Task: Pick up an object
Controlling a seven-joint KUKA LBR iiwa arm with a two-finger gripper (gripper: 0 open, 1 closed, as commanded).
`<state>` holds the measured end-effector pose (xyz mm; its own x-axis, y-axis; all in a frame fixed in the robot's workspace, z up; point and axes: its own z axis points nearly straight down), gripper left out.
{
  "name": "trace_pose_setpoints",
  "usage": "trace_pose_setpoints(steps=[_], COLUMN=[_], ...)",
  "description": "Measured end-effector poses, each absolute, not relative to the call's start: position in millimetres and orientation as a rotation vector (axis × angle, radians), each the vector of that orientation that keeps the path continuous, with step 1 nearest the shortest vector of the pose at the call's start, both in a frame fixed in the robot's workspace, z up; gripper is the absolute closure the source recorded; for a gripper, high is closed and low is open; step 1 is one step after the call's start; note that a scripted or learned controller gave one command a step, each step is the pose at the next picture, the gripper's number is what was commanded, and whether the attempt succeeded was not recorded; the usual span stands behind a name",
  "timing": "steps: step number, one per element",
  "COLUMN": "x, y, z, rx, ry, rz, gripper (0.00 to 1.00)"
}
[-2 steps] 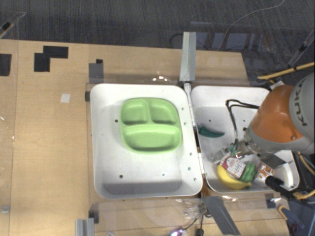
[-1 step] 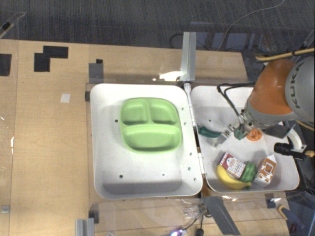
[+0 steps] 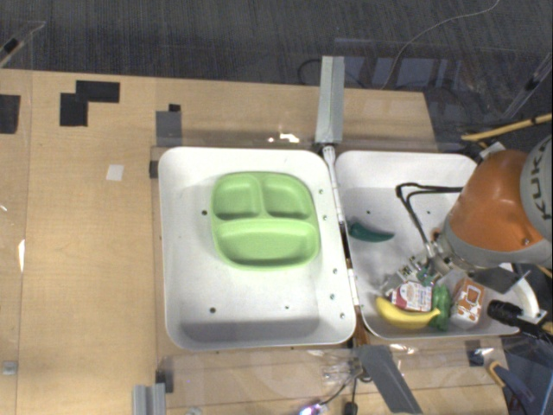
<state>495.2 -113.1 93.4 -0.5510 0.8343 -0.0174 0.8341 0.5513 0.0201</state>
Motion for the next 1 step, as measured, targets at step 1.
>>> trace_pose_setpoints(steps=[1], x=[528.0], y=[-195.4], z=[91.7], rx=[1.895], ry=[2.483], rz=[0.012], gripper=[0.0])
